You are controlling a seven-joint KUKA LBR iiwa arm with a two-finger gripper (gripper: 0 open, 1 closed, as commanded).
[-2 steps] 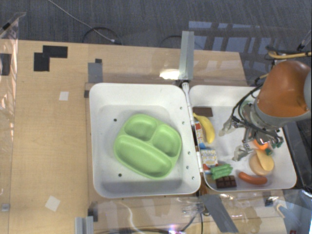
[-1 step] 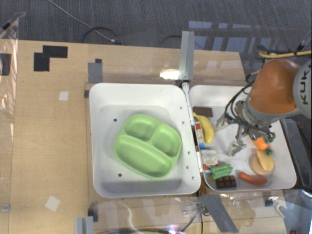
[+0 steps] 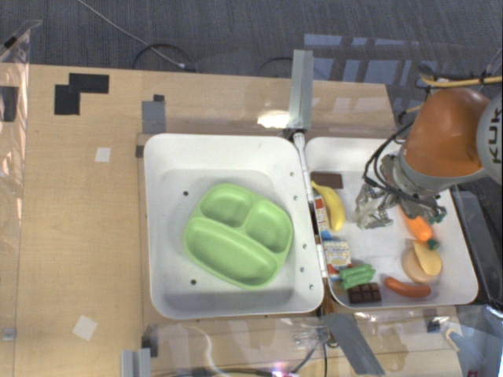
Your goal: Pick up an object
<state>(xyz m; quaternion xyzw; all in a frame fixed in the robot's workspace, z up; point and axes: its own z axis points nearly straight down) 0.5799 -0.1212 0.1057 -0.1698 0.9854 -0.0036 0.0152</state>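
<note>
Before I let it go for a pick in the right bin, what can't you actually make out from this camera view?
- Gripper: small and blurred; the arm's orange band hides the wrist, so finger state is unclear.
- Carrot: upper end hidden beneath the arm.
- Small carton and items along the divider: labels too small to read.
- Right bin: far corner hidden by the arm.

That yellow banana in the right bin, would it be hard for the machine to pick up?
Probably a little. The banana is curved and looks smooth, so it may slip or swivel between fingers. It lies close beside the bin wall, leaving little room on that side. It looks like a toy, so likely light and stiff.
</note>
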